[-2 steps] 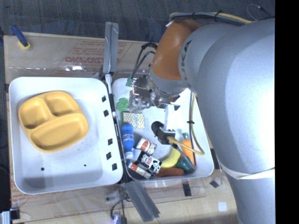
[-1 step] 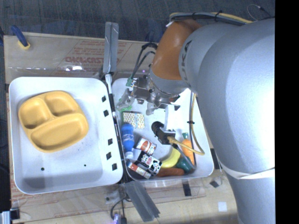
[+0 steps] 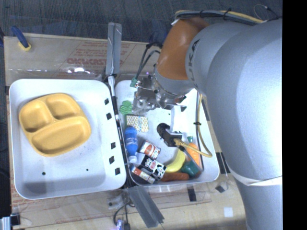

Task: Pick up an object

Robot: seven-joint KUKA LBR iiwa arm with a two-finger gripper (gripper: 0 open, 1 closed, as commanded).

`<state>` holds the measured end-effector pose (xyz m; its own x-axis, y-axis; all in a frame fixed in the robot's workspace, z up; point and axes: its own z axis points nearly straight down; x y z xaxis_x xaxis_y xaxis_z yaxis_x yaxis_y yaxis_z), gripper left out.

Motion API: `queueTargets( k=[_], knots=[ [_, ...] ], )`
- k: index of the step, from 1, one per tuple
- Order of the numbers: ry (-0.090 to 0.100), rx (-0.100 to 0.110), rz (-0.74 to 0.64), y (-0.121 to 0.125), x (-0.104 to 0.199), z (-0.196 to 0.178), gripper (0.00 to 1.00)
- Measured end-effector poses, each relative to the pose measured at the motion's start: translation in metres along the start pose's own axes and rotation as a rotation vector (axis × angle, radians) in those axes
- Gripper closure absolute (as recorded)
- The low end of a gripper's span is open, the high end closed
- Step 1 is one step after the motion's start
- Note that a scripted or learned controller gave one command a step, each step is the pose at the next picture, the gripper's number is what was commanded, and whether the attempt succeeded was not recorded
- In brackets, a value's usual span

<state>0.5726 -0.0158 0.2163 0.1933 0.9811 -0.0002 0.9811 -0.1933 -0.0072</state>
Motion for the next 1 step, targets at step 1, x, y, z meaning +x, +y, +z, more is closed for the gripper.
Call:
queueTargets(
  k=[1],
  knots=[
    [0.000,0.001,-0.001,-0.0002,0.0004,0.0002,0.00]
  ],
)
